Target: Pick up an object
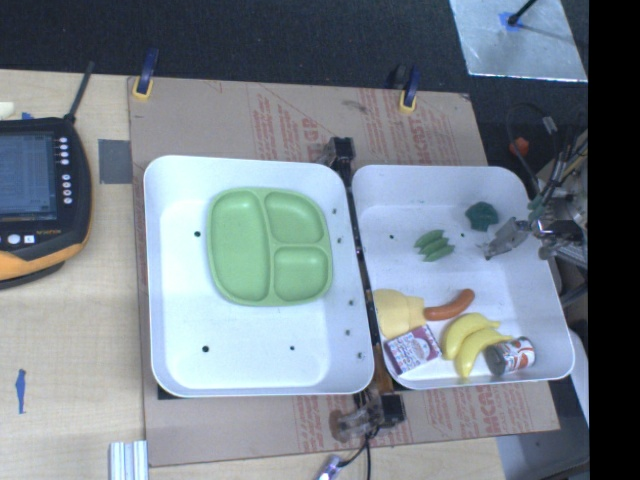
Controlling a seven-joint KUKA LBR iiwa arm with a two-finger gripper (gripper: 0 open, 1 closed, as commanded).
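Observation:
My gripper (503,240) reaches in from the right edge, low over the right part of the right bin (380,190). It is just right of a dark green lump (482,214) and holds nothing that I can see. A green pea pod (433,244) lies left of it. Along the bin's front lie an orange sausage (449,304), a yellow wedge (396,313), a bunch of bananas (468,338), a small can (512,357) on its side and a red-and-white packet (411,349).
The left bin (180,348) holds a green divided plate (269,245). A handheld control pendant (38,190) rests on the bench at far left. Cables and hardware (548,168) crowd the right edge beside the right bin.

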